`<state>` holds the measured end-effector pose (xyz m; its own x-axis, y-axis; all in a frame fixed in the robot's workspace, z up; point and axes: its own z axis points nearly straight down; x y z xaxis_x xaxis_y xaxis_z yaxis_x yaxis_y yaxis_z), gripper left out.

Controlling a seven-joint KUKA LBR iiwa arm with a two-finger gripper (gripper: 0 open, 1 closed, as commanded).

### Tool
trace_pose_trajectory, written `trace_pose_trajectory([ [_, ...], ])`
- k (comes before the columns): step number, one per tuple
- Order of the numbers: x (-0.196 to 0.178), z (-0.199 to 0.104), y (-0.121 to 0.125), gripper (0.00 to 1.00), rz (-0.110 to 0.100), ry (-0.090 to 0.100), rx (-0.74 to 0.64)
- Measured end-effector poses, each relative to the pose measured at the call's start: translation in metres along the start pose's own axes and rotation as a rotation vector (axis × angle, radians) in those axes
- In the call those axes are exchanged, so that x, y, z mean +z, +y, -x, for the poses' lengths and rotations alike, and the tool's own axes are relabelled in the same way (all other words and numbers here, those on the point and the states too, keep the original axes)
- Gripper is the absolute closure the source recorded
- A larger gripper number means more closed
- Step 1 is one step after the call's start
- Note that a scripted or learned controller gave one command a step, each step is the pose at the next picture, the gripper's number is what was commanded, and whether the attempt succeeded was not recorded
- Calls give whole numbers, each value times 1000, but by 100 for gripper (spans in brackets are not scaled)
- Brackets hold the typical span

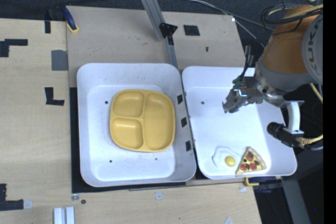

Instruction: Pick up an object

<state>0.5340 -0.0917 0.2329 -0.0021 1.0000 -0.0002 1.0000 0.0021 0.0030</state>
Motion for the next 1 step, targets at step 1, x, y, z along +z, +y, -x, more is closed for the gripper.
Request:
trace_pose_trajectory([
  [1, -6, -53, 26, 100, -3, 2, -5],
])
